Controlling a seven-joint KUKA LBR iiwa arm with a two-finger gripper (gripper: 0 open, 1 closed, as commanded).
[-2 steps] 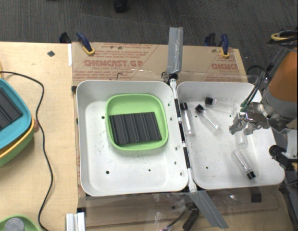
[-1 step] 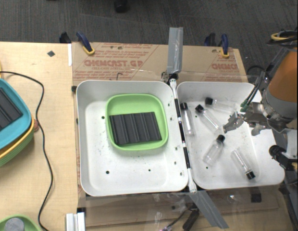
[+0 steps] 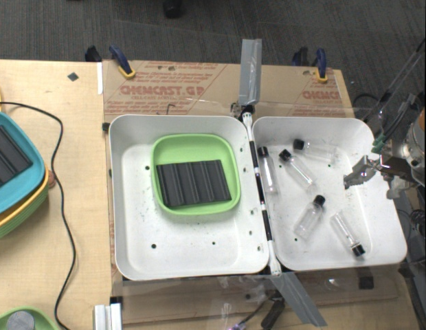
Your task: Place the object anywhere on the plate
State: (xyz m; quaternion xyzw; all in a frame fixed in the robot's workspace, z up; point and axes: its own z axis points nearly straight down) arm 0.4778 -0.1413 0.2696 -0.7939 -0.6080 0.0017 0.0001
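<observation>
A green square plate sits in the left bin, with a dark ribbed slab lying flat on it. Several clear vials with black caps lie scattered in the right bin: one near the middle, one lower down, one toward the front right. Another vial lies along the bin's left wall. My gripper hangs over the right bin's right side, apart from the vials, with nothing seen in it.
A stack of teal and green dishes stands on the wooden table at far left, with a black cable beside it. Cardboard clamped behind the bins. A metal divider separates the two bins.
</observation>
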